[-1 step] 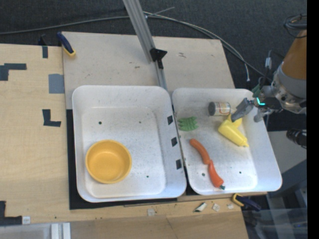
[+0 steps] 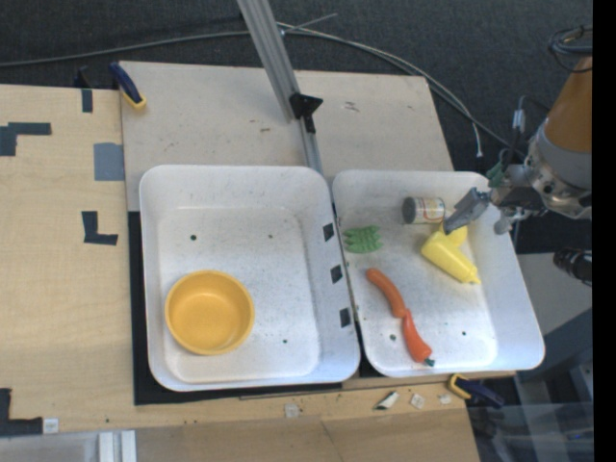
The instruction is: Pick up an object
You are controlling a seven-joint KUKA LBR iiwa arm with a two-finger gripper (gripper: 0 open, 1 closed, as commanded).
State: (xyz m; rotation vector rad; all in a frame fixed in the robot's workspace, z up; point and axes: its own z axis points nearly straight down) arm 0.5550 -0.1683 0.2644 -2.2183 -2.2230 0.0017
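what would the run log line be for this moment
end effector: above right bin's far right, holding nothing seen | right white bin: yellow plastic wedge, orange carrot, green toy, small jar | left bin: yellow bowl

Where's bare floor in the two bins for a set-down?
Left bin: everything above and right of the yellow bowl is bare. Right bin: crowded. The green piece, small jar, yellow wedge, carrot and gripper fill it; a bare patch lies right of the carrot.
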